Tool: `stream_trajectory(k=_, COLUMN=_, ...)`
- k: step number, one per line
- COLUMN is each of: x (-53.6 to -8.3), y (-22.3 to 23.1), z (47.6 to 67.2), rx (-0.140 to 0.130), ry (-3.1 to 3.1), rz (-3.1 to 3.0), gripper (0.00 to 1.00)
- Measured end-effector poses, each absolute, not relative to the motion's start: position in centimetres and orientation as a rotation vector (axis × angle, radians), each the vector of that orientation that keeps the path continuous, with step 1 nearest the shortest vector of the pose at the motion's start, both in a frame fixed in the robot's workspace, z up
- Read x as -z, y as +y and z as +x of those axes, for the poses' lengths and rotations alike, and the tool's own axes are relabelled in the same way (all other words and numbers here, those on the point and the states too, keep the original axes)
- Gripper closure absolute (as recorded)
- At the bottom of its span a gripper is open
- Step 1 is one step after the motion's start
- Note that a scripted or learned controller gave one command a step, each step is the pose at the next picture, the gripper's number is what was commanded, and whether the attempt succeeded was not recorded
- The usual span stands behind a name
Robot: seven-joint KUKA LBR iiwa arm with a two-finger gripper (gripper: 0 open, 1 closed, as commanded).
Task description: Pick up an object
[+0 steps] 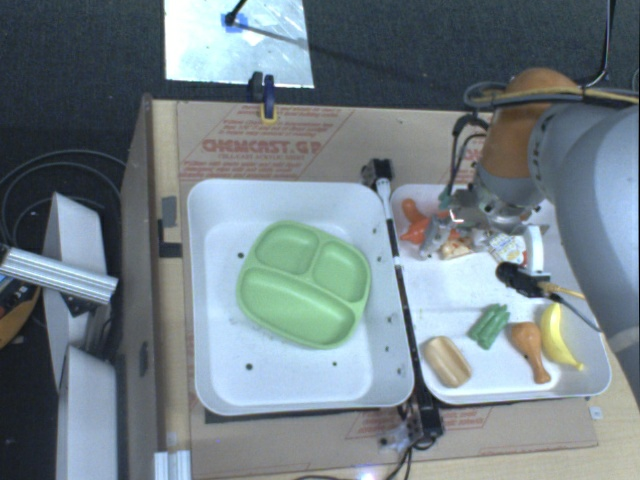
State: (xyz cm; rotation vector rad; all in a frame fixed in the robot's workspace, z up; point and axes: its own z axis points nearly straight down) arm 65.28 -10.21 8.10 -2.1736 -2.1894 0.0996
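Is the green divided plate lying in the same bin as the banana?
No, the green divided plate lies in the left bin, while the banana lies in the right bin.

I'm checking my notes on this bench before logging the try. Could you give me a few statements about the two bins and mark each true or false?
1. A green divided plate lies in the left bin. True.
2. The banana lies in the left bin. False: it is in the right bin, near its right edge.
3. The hand is over the far end of the right bin, beside an orange toy. True.
4. The bread roll sits on the green plate. False: it rests on the right bin's floor, at the near left corner.
5. A green toy lies between the roll and the drumstick. True.
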Motion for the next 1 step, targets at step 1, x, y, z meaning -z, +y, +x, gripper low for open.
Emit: stream_trajectory(k=1, x=-8.10, y=-10.17, z=65.28, rx=-0.100, ry=-2.189, rz=-2.175, gripper=0.00)
